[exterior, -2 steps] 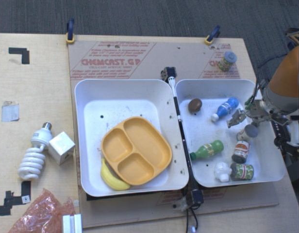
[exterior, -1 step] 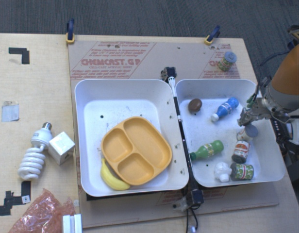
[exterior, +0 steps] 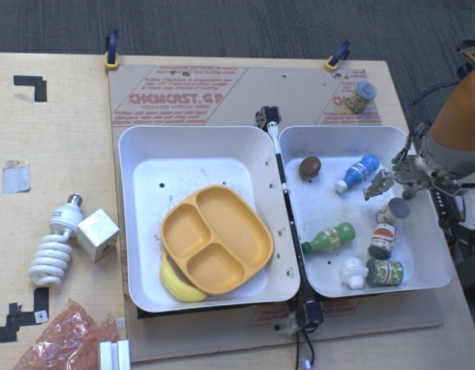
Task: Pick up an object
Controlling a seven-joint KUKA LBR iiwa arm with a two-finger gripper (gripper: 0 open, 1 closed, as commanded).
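Note:
My gripper (exterior: 387, 198) hangs over the right side of the right bin (exterior: 324, 284), open, with nothing between its fingers. Just below it stands a small bottle with a red label (exterior: 382, 240). Left of the gripper lies a blue bottle (exterior: 358, 173), and further left a brown ball (exterior: 310, 166). A green bottle (exterior: 330, 238) lies in the bin's middle. Near the front wall sit a green can (exterior: 385, 272) and a white crumpled lump (exterior: 351, 271).
The left bin (exterior: 137, 206) holds an orange divided tray (exterior: 216, 239) resting on a banana (exterior: 178, 282). A small jar (exterior: 362, 97) stands on the board behind the right bin. On the bench at left are a spiral light bulb (exterior: 52, 247), a white cube (exterior: 97, 233) and a red mesh bag (exterior: 64, 338).

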